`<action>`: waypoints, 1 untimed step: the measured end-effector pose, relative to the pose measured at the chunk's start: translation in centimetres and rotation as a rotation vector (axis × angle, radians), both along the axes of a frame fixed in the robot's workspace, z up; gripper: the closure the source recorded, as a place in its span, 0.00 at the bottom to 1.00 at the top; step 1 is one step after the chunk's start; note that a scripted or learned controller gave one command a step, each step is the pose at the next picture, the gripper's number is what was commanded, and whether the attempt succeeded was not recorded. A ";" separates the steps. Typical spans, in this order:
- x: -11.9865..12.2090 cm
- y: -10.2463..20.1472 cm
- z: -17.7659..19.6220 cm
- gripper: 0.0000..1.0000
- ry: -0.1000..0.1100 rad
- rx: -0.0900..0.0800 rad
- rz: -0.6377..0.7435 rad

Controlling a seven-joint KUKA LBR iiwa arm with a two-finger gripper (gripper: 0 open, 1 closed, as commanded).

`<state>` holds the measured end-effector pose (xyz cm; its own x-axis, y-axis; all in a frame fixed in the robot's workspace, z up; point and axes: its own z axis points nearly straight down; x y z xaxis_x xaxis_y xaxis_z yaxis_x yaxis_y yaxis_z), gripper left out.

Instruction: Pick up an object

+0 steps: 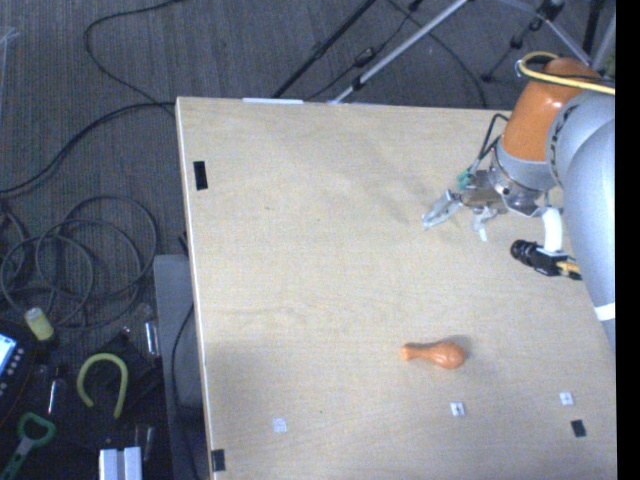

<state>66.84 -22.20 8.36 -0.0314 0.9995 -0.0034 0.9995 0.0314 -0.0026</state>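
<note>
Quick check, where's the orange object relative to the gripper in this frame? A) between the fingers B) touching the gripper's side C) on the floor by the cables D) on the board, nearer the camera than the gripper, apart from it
D: the orange object lies on the wooden board, well below the gripper in the image, with bare board between them.

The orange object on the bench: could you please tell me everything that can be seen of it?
The orange object is small, smooth and pear-shaped, with a rounded bulb at the view's right tapering to a narrow neck pointing left. It looks like plastic or rubber, though that is hard to tell. It lies on its side on the pale wooden bench top, casting a faint shadow, with nothing else touching it. The end effector is apart from it, farther up the view.
</note>
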 end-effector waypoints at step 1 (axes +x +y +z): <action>0.0 2.7 0.1 0.00 -0.001 0.002 0.237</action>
